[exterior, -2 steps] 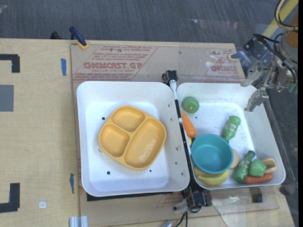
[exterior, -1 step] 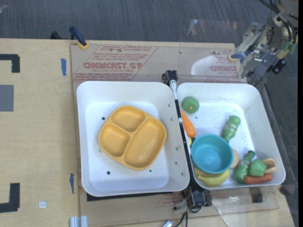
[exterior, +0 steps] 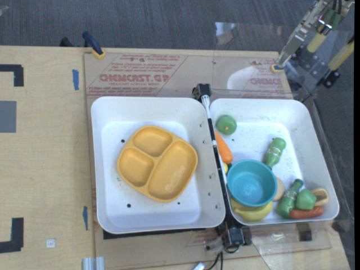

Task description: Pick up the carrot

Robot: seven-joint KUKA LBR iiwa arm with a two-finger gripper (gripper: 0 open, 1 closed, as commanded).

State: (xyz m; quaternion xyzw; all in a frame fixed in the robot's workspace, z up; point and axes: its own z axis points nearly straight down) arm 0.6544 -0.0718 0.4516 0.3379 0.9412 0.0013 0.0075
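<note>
1. Found nearest, in the front right corner of the right bin [exterior: 315,129]: a cluster of green toy pieces [exterior: 295,198] over a reddish-orange piece [exterior: 308,212]. Judged a possible lookalike, not the target.
2. Noted just left of that a blue bowl [exterior: 251,183], upright, resting over a yellow piece [exterior: 251,211] at the front wall.
3. Placed the carrot [exterior: 223,148] in the right bin, tight along its left wall, beside the divider between the two bins. Saw its long axis running front to back with a slight slant, its near end touching or tucked by the bowl's rim; could not tell which.
4. Saw in the left bin [exterior: 107,128] a yellow divided plate [exterior: 157,163], well apart from the carrot.
5. Noted farther back a green bottle [exterior: 274,152] and a green ball [exterior: 226,125], the ball just beyond the carrot's far end.
6. Found farthest the claw [exterior: 278,66], raised beyond the right bin's back wall. Could not tell how far open it was, nor anything in its grasp.
7. Judged the carrot to lie forward and left of the claw, so a reach down toward the divider called for, closing across the carrot's width, with wall and bowl crowding it.
</note>
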